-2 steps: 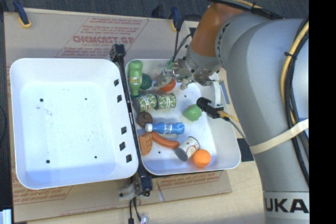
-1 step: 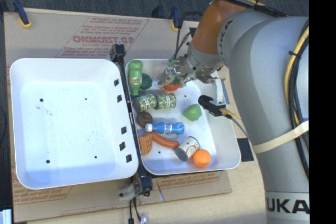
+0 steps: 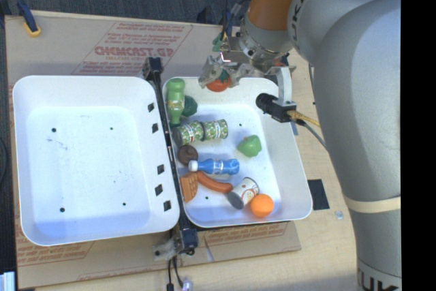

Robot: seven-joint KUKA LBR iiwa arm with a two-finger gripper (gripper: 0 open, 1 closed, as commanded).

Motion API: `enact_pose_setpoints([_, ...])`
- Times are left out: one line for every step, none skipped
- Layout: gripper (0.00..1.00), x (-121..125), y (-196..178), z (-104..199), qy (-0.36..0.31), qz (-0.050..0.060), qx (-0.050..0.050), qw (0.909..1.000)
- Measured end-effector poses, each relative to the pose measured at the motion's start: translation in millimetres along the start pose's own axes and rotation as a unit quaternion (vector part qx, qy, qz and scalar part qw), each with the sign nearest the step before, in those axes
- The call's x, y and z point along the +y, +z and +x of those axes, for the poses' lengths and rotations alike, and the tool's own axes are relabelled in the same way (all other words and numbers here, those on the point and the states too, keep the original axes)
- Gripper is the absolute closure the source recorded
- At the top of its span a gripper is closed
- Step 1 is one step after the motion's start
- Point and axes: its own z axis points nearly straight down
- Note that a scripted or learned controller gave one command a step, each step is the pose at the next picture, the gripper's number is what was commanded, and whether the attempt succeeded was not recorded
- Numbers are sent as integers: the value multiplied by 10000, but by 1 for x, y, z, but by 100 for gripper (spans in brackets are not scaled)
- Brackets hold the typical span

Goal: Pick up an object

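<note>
My gripper [image 3: 219,78] hangs over the far rim of the right bin [image 3: 294,174]. A small red-orange object [image 3: 217,85] with a bit of green on it sits between the fingers, raised above the bin floor. Below it in the right bin lie a green bottle [image 3: 176,95], a green-labelled can [image 3: 205,131], a green pepper-like piece [image 3: 250,145], a brown ball [image 3: 187,154], a blue and white bottle [image 3: 215,165], an orange sausage-like piece [image 3: 215,183], a small can [image 3: 242,191] and an orange ball [image 3: 261,205].
The left bin [image 3: 27,146] lies beside the right one, and a black clip rail [image 3: 161,140] joins the two. Both rest on a cardboard sheet [image 3: 129,44]. The grey arm [image 3: 354,78] covers the right side of the bench.
</note>
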Motion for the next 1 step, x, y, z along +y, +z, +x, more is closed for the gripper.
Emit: enact_pose_setpoints([100, -8, -34, 16, -1, 2, -3, 10000])
